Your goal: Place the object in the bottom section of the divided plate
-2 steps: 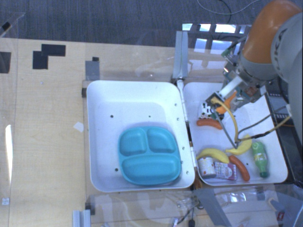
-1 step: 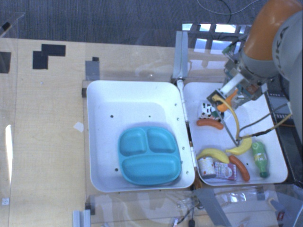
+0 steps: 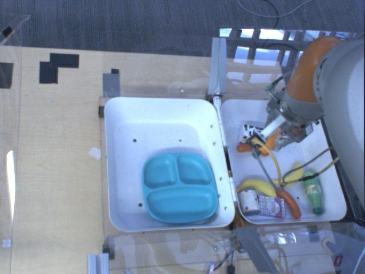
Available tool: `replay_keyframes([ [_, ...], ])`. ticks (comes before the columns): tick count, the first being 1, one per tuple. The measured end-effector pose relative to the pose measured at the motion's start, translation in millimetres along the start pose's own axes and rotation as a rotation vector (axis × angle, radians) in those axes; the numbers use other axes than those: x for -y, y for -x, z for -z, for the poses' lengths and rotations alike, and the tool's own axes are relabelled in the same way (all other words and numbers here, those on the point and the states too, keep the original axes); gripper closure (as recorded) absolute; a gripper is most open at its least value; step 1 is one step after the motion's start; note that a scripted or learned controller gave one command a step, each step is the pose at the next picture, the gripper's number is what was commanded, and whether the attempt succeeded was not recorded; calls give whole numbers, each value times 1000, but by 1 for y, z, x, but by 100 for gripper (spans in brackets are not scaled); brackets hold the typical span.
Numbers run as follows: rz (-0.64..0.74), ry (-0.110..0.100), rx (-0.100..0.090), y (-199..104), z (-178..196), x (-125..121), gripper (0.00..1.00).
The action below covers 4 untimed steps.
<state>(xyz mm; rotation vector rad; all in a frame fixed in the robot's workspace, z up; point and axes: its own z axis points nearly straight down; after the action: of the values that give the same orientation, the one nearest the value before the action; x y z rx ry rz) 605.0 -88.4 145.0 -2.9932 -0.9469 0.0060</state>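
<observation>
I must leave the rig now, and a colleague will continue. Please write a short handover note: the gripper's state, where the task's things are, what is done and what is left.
Gripper: low in the right bin, at a small orange object; no sure grasp visible.
Blue divided plate: in the left bin; its bottom section holds nothing.
Also in the right bin: banana, can, green bottle.
Done: nothing placed.
Left: grasp an object, carry it over, set it in the bottom section.
</observation>
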Motion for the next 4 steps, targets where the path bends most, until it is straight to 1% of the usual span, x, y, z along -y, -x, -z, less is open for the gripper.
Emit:
replay_keyframes([
  [1,-212,6,-9,-16,-29,-14,100],
  [2,-239,-8,6,-35,-33,-30,100],
  [3,-208,-4,2,-33,-34,-30,100],
  [4,4,-13,19,-32,-34,-37,100],
])
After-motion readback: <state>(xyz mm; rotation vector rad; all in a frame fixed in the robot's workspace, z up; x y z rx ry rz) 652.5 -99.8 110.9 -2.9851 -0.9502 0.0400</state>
